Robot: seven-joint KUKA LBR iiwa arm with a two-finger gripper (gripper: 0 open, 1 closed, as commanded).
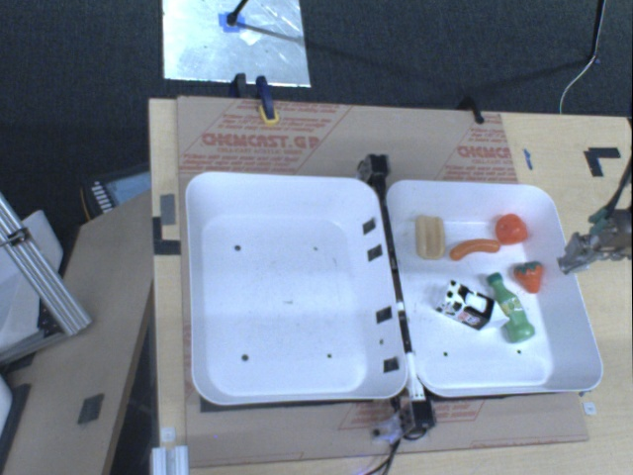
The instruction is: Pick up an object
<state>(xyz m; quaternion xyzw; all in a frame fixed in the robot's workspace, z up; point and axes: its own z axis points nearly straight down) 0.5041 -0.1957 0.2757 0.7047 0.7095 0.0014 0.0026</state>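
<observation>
The right bin (554,364) holds several small items: a tan bread-like piece (429,237), an orange sausage-shaped piece (475,248), a red-orange tomato (510,229), a small orange and green piece (529,276), a green bottle (510,308) and a black-and-white toy (466,305). My gripper (577,258) sits at the right edge of the frame, just outside the right bin's right rim, level with the small orange piece. Nothing shows between its fingers.
The left bin (287,364) lies beside the right one, with black clips along the shared wall. A cardboard sheet (277,137) lies under both bins. A shiny metal plate (235,28) sits at the back, and an aluminium rail (40,275) at the far left.
</observation>
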